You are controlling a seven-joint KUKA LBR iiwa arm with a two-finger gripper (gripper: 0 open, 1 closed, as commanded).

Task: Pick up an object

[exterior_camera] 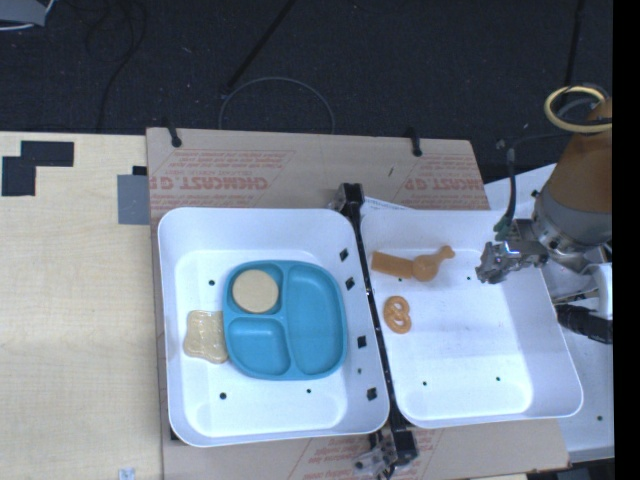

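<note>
Nearest the camera, two shallow white bins side by side on cardboard sheeting: left bin [190, 408] and right bin [560, 388], meeting along a dark clamped seam.

In the left bin, a blue divided tray [300, 343], with a round tan cookie-like disc [254, 291] resting in its upper-left compartment. Just beside the tray's left edge, touching or nearly so, a pale beige wafer-shaped piece [205, 336] lying flat on the bin floor.

In the right bin, a small orange pretzel [398, 314] near the seam. Slightly farther back, a tan elongated toy [412, 264], lying flat, well apart from the gripper.

At the right bin's far right rim, the gripper [492, 268], hovering low, holding nothing visible; finger spread too small and blurred to tell. Above it, the orange band of the arm [585, 168].

Beyond, dark floor with cables.
</note>
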